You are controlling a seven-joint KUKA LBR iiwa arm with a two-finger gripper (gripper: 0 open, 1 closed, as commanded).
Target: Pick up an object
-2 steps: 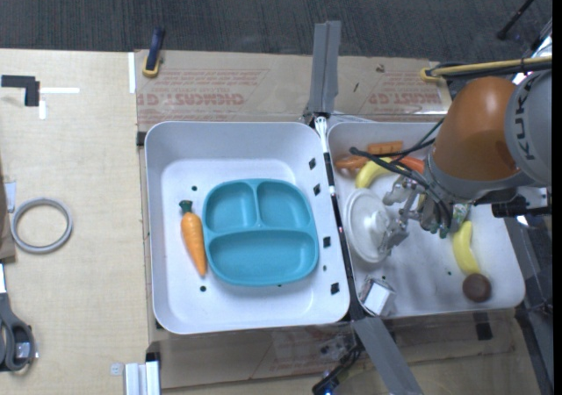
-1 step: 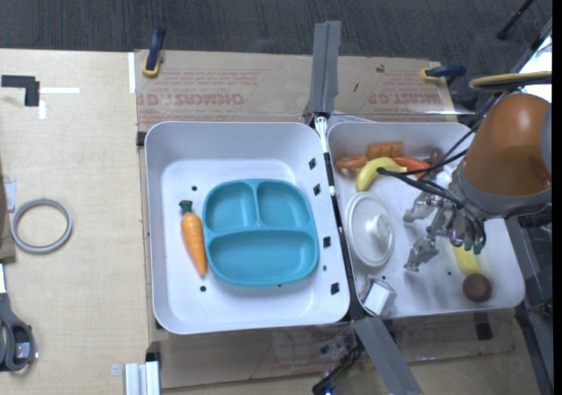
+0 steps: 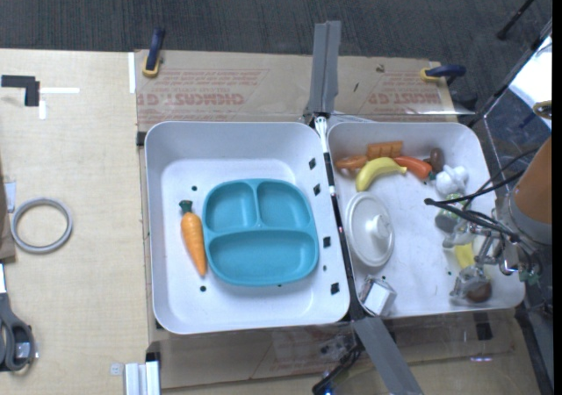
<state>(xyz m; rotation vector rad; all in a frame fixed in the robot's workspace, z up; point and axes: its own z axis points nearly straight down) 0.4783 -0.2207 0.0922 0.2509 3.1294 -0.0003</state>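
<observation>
My gripper (image 3: 475, 263) hangs low over the right side of the right bin (image 3: 413, 209), among cables and metal parts. Just under it lie a yellow piece (image 3: 460, 255) and a brown lump (image 3: 479, 291). A banana (image 3: 379, 171) lies at the back of this bin, with orange and red toy food (image 3: 413, 164) around it. A white knobbed lid (image 3: 371, 228) rests at the bin's left, and a small grey-white block (image 3: 378, 298) sits at its front corner. A white object (image 3: 450, 179) lies at the back right.
The left bin (image 3: 167, 209) holds a blue divided plate (image 3: 261, 232) and an orange carrot (image 3: 193, 240) beside it. A tape ring (image 3: 39, 225) and scissors (image 3: 16, 342) lie on the bench to the left. Cardboard (image 3: 219, 86) lines the back.
</observation>
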